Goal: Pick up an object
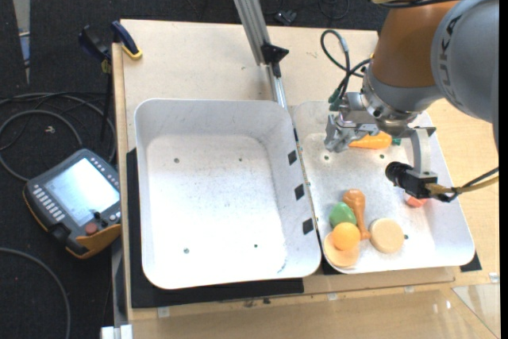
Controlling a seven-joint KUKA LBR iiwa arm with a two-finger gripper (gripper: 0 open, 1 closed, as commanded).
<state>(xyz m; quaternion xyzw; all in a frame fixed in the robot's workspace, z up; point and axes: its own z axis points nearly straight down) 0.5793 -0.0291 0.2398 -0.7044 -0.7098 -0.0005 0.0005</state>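
My gripper [340, 136] hangs low over the back of the right bin [444, 238], near its left wall. An orange carrot-shaped piece [371, 142] lies right beside it on the right, partly covered by the wrist; I cannot tell if they touch. Toward the bin's front sit a green piece [342, 213], an orange ball [345, 236] on a tan dish [340, 256], an orange-brown stick-shaped piece [356, 206] and a tan disc [386, 235]. A small pink piece [415, 202] peeks out under a black fitting [406, 176] on the arm.
The left bin [210, 186] adjoins the right one along a shared wall. A slanted metal pole [248, 0] rises behind the bins. A teach pendant [74, 201] lies on the floor at the left, with cables around it.
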